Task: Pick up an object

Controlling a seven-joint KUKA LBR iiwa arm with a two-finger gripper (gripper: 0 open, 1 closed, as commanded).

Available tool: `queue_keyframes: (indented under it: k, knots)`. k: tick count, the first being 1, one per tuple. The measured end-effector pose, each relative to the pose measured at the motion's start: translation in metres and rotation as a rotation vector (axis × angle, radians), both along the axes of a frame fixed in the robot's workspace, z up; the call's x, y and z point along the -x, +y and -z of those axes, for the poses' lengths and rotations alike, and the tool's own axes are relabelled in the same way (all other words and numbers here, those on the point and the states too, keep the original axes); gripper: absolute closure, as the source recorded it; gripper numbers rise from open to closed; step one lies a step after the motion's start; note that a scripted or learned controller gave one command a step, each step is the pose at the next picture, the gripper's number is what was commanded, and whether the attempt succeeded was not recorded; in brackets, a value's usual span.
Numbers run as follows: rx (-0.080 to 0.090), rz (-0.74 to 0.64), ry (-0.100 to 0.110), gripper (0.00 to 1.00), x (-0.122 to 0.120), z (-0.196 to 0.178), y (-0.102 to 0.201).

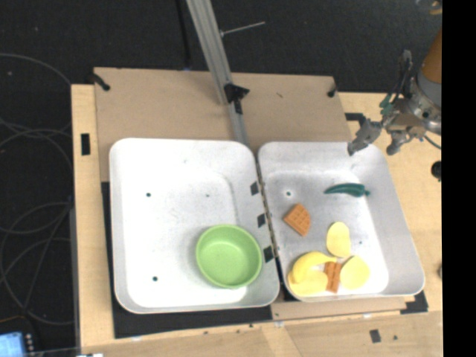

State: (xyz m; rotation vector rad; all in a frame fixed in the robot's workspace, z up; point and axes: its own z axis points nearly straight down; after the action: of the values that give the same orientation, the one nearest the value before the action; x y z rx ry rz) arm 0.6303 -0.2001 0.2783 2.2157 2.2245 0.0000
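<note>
My gripper (375,141) hangs over the far right corner of the right bin (312,166), fingers spread open with nothing between them. Below it in that bin lies a dark green pepper-like piece (346,190). An orange waffle-patterned square (297,219) lies near the bin's left side. Yellow pieces (338,238) cluster at the front, with a small orange-brown strip (332,276) on top of them. A green bowl (228,255) sits at the front right of the left bin (163,192).
A slanted metal post (212,47) rises from behind the bins, its base near where the two bins meet. Black clips (262,218) join the bins along the seam. The brown bench (186,103) surrounds both bins; cables lie on the dark floor at the left.
</note>
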Motion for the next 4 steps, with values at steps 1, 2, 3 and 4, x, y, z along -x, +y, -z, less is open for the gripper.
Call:
queue_keyframes:
  k: [1,2,3,4]
  knots:
    - [0.001,0.0,0.0,0.0,0.0,0.0,0.0]
    - [0.001,0.005,0.006,0.0,0.0,0.061,-0.008]
    - [0.002,0.005,0.005,0.0,0.001,0.107,-0.018]
    - [0.002,0.003,0.004,0.0,-0.004,0.151,-0.02]
